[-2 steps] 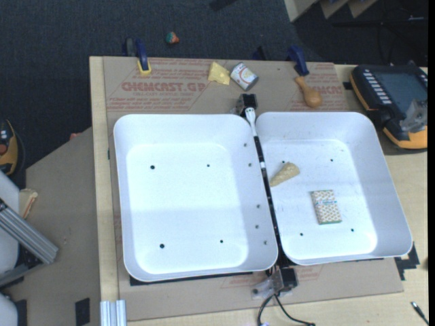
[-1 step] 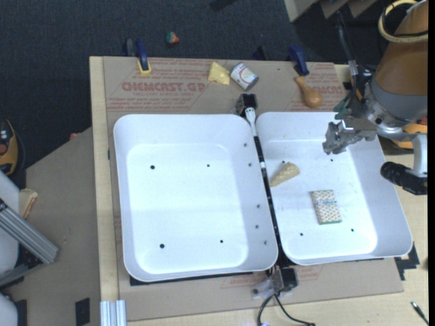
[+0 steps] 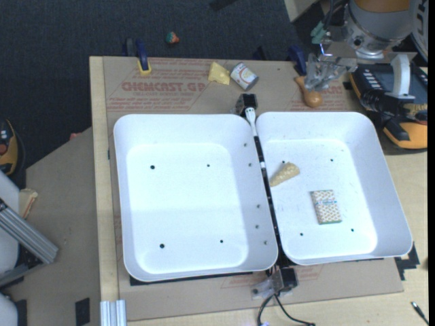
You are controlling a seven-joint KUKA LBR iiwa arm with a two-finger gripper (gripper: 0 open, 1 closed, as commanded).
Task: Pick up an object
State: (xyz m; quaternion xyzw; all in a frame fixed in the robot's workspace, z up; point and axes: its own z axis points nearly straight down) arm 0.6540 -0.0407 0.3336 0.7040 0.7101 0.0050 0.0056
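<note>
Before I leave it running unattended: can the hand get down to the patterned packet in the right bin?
Probably yes. The patterned packet lies flat on the right bin floor, apart from the wedge, with nothing over it; the hand hangs beyond the bin's far rim.

**One fixed camera, high over the tabletop**

The single camera sits well above the tabletop [image 3: 170, 87] and looks down at a slant, far enough back to take in both white bins whole. The left bin [image 3: 122, 182] lies toward 9 o'clock, the right bin [image 3: 380, 182] toward 3 o'clock. Dark floor [image 3: 61, 19] runs along 11 to 12 o'clock, and the arm [image 3: 380, 5] comes in at about 1 o'clock.
</note>
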